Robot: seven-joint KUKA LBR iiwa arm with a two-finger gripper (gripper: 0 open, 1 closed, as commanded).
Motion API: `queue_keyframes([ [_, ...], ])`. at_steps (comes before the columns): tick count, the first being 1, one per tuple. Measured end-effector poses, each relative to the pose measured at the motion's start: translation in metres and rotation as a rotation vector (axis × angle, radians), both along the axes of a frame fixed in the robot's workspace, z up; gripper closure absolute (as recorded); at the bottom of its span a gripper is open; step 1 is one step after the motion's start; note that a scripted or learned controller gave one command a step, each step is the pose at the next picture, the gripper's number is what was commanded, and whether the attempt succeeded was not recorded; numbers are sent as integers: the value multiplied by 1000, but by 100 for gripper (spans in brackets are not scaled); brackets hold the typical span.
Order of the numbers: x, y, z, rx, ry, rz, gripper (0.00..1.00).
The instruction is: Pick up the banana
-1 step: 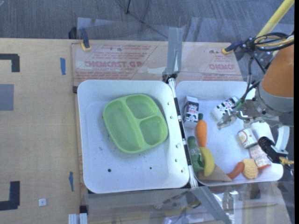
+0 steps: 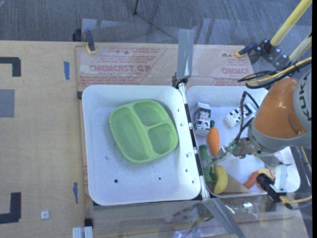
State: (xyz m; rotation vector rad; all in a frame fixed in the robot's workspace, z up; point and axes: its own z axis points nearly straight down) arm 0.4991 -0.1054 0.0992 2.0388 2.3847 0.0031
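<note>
Arm low over the right bin, banana at that bin's near left corner.

Nearest the camera, the banana (image 2: 221,179) lies in the near left corner of the right bin (image 2: 290,182), just beside a green item (image 2: 207,163) that runs along the divider. A small orange piece (image 2: 251,179) sits near the bin's front, to the banana's right. The gripper (image 2: 221,154) reaches in from the right and hangs just above the banana, close to the green item; whether its claw is spread or pressed together cannot be told, and nothing shows pinched in it. Just behind stands a carrot (image 2: 213,141), then 2 black-and-white items: 1 (image 2: 202,118) near the divider, 1 (image 2: 236,116) farther right. In the left bin (image 2: 99,182) rests a green plate (image 2: 143,130) with 3 compartments. The orange band (image 2: 280,110) of the arm covers the right bin's far right part.
</note>
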Motion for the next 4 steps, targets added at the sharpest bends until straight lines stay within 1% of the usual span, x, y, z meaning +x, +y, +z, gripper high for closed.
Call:
queue_keyframes([
  [1,-15,1,-10,1,-12,-223,0],
  [2,-14,3,-8,-14,-19,3,0],
  [3,-15,3,-9,-12,-18,2,0],
  [4,-13,32,85,1,4,-4,0],
])
